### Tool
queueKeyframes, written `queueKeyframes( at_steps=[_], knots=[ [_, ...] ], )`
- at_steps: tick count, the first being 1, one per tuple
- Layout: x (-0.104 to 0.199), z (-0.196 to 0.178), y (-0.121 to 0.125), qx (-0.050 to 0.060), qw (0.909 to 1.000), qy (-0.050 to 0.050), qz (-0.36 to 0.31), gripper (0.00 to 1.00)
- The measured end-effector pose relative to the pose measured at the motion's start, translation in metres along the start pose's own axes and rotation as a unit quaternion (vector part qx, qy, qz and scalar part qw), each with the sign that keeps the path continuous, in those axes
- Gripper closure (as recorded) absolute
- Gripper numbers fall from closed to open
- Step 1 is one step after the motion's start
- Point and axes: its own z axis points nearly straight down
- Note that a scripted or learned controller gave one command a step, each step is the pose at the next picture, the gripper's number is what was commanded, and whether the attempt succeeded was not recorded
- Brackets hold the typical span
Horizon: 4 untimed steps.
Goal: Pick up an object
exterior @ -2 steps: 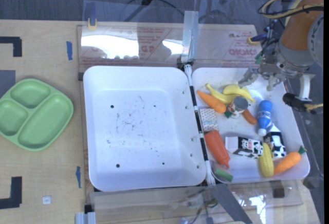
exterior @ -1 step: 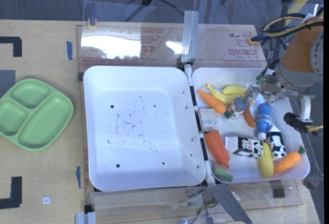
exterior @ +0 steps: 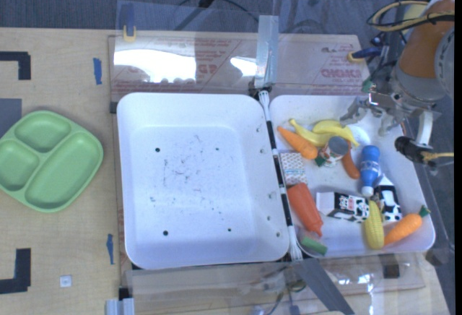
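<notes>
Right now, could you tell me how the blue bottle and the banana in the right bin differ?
The blue bottle is blue with a white cap, while the banana is yellow. The bottle is straight and lies lengthwise near the middle of the right bin; the banana is curved and lies crosswise nearer the bin's far end, closer to the gripper. Both rest in the same bin among other toy foods.

A single fixed camera looks down at a slant from above the bench, far enough back to take in the left bin point(exterior: 191, 183) whole. Relative to that bin, the right bin point(exterior: 422, 198) lies just beside it toward the frame's right, a green divided plate point(exterior: 47, 160) sits well to its left, and grey floor shows beyond its far edge.
</notes>
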Motion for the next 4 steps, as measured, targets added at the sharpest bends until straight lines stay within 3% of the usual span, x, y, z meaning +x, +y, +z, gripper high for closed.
queueKeyframes(
  at_steps=[1, 2, 3, 4],
  knots=[
    [0.038, -0.018, -0.025, 0.004, 0.9977, 0.0, 0.067, 0.0],
    [-0.01, -0.015, -0.028, 0.004, 0.9966, 0.0, 0.082, 0.0],
    [-0.008, 0.026, -0.043, 0.001, 0.997, 0.008, 0.078, 0.0],
    [-0.008, 0.026, -0.052, 0.0, 0.9948, 0.008, 0.102, 0.0]
  ],
)
